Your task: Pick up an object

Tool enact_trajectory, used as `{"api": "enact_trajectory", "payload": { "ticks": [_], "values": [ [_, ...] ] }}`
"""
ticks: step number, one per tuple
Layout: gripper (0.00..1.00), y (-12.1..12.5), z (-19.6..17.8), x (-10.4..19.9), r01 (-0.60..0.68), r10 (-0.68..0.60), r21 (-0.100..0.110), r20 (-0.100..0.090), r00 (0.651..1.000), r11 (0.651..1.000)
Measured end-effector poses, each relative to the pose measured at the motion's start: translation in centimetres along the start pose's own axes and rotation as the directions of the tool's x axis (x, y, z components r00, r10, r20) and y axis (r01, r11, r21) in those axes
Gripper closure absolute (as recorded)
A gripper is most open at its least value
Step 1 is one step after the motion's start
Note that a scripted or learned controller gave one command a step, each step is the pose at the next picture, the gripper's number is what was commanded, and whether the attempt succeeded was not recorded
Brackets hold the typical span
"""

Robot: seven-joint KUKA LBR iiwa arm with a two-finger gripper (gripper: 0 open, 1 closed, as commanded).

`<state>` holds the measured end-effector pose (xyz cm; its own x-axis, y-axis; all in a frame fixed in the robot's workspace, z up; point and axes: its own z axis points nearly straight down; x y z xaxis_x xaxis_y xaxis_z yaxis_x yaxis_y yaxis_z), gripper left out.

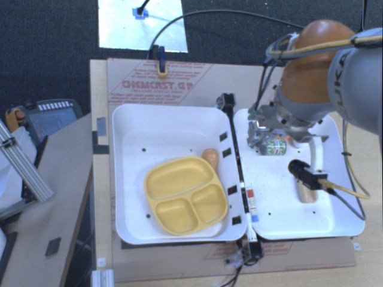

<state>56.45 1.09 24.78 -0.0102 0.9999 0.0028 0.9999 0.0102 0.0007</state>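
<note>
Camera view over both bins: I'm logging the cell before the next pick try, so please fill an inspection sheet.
Surface: white left bin and right bin on cardboard.
Job's things: small can in right bin; yellow tray with tan egg-shaped thing beside it in left bin.
Clutter: tan piece in right bin, partly hidden.
Grippers: gripper low beside the can; hold unclear.
Cables: black cable arcing from yellow clamp.
Surroundings: control pendant at left.

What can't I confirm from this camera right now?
- Gripper on small can: camera view, wrist covers the contact; grasp unclear.
- Can label: too small to read.
- Tan object in right bin: partly under robot hardware.
- Tan rounded object: lower edge behind yellow tray.
</note>
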Motion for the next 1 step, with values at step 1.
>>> {"api": "enact_trajectory", "payload": {
  "ticks": [1],
  "values": [
    [1.0, 0.38, 1.07, 4.94, -0.001, 0.001, 0.0, 0.001, 1.0, 1.0]
  ]
}}
